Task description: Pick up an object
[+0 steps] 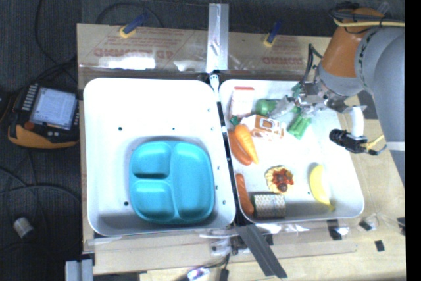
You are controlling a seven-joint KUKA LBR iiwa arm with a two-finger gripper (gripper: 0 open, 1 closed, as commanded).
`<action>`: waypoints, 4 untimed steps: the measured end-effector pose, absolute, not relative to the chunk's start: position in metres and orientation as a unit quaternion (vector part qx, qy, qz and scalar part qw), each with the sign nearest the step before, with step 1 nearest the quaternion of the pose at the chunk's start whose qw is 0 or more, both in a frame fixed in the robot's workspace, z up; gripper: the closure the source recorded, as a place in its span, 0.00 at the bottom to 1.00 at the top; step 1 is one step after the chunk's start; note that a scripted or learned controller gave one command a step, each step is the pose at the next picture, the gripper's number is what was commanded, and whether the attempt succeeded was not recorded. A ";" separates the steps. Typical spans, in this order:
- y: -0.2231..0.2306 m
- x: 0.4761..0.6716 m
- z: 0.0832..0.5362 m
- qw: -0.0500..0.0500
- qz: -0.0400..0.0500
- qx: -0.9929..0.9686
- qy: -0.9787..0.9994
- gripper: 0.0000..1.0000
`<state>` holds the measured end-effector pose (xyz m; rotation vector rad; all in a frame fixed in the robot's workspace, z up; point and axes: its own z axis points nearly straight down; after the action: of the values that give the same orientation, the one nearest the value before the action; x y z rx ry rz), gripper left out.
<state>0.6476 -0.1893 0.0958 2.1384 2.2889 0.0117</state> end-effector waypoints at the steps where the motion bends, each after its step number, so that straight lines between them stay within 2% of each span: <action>1: -0.201 0.648 0.095 -0.003 0.010 0.659 0.752 0.00; 2: -0.211 0.646 0.105 0.003 0.003 0.660 0.751 1.00; 3: -0.211 0.647 0.106 0.005 0.005 0.660 0.751 0.00; 4: -0.175 0.669 0.160 0.000 -0.001 0.687 0.727 0.00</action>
<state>0.6688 -0.1746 0.1602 2.1582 2.2822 -0.0020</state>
